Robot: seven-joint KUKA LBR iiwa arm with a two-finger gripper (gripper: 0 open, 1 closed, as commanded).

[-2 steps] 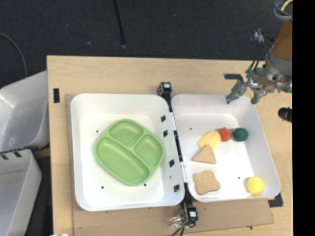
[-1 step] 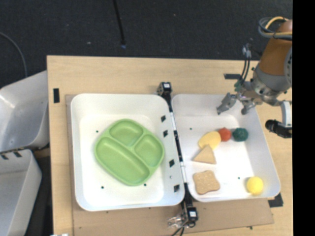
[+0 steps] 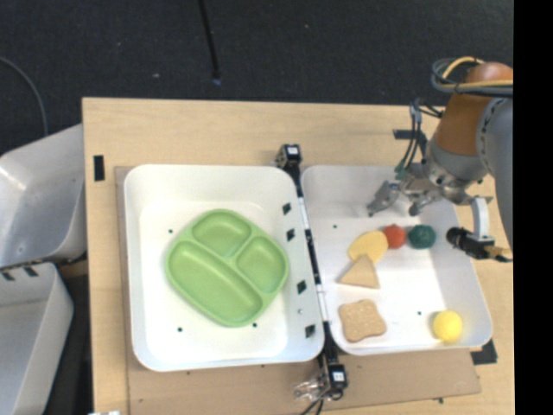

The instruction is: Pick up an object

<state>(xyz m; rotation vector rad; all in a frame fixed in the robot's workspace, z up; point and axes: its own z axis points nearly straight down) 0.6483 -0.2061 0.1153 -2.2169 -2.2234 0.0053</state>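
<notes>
On the wooden worktop, the left white bin in the left-centre of the frame holds a green divided plate, lying flat near its middle. The right white bin sits just beside it. In its lower part lies a toast-like slice of toy bread; above that a pale wedge touches a yellow rounded piece. A small red piece and a dark green ball follow to the right, and a yellow ball rests near the lower right corner. In the upper right of the frame the gripper hangs over the bin's upper part, its fingers spread apart with nothing between them, just above the red and green pieces.
</notes>
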